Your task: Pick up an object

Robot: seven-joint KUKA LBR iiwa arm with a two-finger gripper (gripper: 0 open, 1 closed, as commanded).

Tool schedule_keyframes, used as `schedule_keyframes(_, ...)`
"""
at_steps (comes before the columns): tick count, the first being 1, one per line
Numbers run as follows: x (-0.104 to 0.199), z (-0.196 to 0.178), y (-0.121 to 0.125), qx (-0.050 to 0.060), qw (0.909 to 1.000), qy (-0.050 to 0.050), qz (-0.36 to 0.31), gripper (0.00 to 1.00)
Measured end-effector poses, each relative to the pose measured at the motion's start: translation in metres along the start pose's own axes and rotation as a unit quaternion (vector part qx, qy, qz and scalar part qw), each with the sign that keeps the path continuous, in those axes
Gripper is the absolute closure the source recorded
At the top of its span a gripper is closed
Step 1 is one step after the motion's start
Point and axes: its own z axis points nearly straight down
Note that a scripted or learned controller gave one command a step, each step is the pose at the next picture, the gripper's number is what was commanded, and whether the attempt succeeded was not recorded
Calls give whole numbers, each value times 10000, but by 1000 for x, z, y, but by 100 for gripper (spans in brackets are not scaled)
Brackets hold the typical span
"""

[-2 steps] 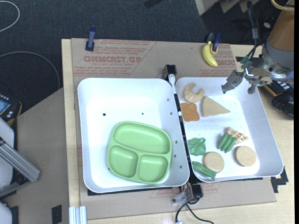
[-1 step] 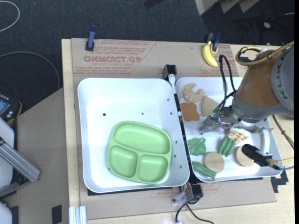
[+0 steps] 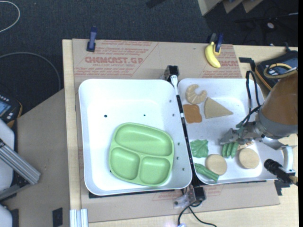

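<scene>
The gripper (image 3: 230, 137) hangs in the right bin (image 3: 236, 90) just above the green bean bundle (image 3: 229, 148), which lies between the lettuce leaf (image 3: 199, 148) and a round cracker (image 3: 248, 158); whether it is spread or pinched I cannot tell. The beans look like light, stiff, rather slick toy plastic, best nipped across the narrow middle

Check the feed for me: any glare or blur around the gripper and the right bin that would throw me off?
Camera view: even light, no strong glare on the right bin; the food pieces are sharp, with soft shadows. The gripper is dark and slightly smeared above the green beans, so its detail is hard to read. The arm looks soft.
</scene>
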Motion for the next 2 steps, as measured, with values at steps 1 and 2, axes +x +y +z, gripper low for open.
schedule_keyframes(1,2,-13,3,-22,10000,-12,-14,100)
schedule_keyframes(2,38,-71,-27,48,10000,29,-36,100)
